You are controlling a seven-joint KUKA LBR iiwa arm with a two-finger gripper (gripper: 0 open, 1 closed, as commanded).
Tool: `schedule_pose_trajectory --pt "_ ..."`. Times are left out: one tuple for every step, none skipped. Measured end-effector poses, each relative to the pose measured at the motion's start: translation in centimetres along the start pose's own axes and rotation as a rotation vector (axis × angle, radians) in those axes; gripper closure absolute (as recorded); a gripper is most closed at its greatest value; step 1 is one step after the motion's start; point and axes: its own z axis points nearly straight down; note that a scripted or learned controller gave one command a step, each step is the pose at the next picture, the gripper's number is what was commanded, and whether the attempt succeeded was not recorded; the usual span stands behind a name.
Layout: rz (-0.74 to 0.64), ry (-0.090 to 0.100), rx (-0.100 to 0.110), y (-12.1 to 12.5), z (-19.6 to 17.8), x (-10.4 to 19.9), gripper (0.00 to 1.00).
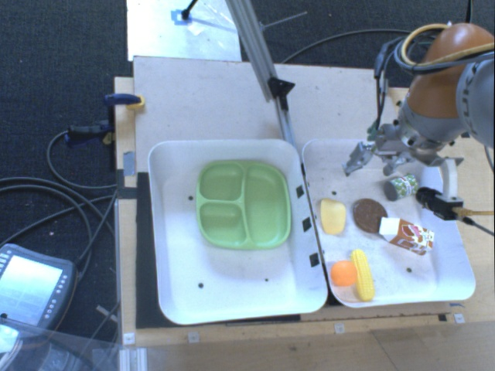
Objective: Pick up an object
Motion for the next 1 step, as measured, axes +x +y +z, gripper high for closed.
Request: schedule_pose_trajectory --pt "0.000 0.000 0.000 0.00 0.00 0.00 0.00"
